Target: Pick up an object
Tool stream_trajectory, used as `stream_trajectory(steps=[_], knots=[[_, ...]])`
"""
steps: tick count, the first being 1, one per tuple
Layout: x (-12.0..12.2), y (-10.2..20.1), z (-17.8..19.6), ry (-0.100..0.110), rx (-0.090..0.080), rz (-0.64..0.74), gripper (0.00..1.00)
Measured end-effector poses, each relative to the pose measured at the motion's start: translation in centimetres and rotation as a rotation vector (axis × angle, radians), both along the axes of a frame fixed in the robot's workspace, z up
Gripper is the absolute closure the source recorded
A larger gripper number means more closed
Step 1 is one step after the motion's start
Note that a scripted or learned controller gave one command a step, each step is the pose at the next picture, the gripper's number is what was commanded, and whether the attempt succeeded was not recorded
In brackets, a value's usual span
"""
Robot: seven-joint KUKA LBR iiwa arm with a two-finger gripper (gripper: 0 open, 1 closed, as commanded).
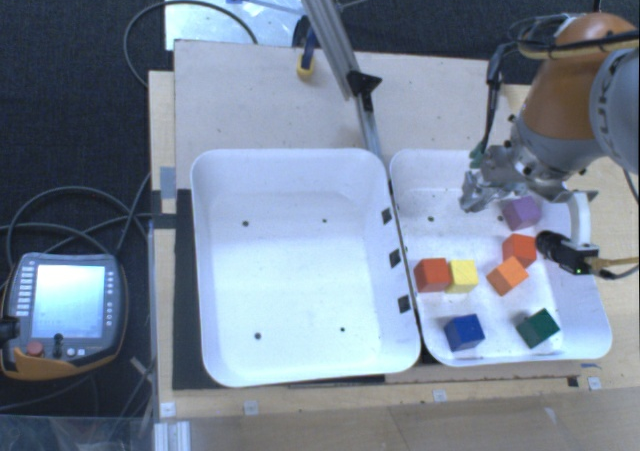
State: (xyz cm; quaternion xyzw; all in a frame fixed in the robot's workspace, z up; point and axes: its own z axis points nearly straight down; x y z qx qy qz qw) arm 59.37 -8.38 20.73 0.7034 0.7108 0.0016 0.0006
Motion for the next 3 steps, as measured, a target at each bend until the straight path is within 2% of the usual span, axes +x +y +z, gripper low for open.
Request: stream_trajectory(steps=[1,3], knots=[[1.1,6.0,0.0,0.0,0.001,0.002,1.0],[0.5,16.5,1.2,0.001,0.002,0.001,1.0]])
